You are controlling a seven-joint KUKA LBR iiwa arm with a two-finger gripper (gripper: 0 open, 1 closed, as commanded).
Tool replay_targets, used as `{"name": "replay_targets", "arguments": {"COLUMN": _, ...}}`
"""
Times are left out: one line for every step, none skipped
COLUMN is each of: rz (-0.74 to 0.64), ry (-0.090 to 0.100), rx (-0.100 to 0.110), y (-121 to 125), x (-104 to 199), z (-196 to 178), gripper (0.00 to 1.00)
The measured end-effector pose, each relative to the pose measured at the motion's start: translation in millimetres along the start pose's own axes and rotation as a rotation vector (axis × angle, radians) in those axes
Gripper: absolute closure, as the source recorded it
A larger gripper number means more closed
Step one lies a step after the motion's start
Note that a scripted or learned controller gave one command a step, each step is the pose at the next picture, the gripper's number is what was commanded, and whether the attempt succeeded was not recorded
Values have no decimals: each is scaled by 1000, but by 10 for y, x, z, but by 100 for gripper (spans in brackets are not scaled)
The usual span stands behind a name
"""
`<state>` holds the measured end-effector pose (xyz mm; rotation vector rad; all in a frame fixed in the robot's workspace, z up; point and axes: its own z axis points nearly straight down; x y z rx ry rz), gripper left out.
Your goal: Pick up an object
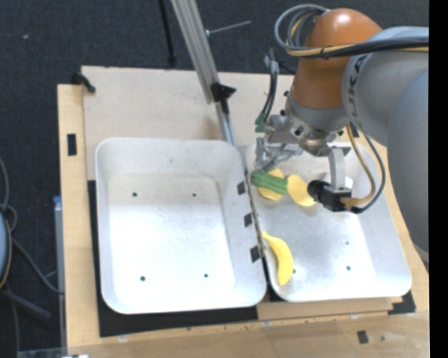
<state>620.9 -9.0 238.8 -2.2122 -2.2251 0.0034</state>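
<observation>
The hand (272,154) hangs low over the green object (269,180) in the right bin (373,274), whether open or closed cannot be told, so nothing seems lifted yet.

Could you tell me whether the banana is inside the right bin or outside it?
Inside: the banana lies on the right bin's floor, against its left wall.
</observation>
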Motion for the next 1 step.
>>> {"name": "replay_targets", "arguments": {"rz": -2, "ry": 0, "rx": -6, "y": 71, "x": 509, "z": -112, "gripper": 100}}
